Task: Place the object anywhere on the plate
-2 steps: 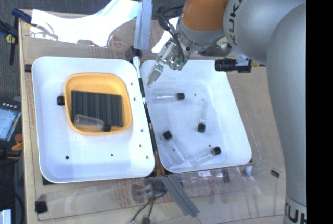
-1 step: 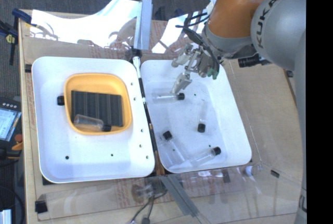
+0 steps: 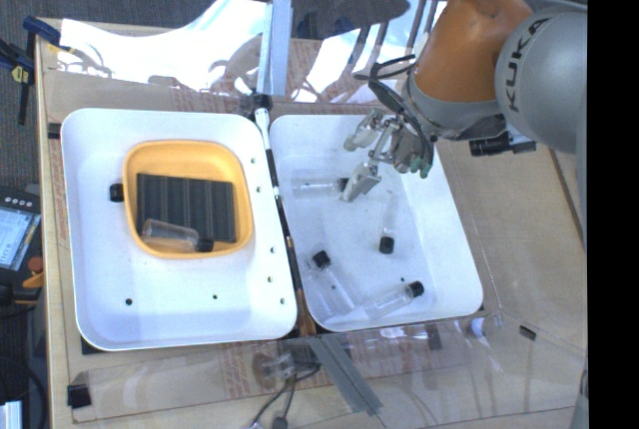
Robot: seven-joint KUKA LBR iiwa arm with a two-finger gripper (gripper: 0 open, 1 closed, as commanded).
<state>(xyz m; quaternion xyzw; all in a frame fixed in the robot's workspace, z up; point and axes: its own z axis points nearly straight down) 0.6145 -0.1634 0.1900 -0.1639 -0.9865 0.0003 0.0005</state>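
A yellow plate (image 3: pixel 190 161) with a black grooved insert sits in the left bin (image 3: pixel 90 287). A clear vial (image 3: pixel 168 234) with a black cap lies on the plate's near edge. My gripper (image 3: pixel 356 163) hangs over the far part of the right bin (image 3: pixel 444 247), open, with nothing between its fingers. One fingertip (image 3: pixel 353 189) points down and to the left, close to a clear vial (image 3: pixel 312 186) lying on the bin floor.
In the right bin lie two more capped vials (image 3: pixel 331 279) (image 3: pixel 394 296) and a loose black cap (image 3: pixel 385 243). Another black cap (image 3: pixel 117 192) rests left of the plate. A metal post (image 3: pixel 278 43) stands behind the bins.
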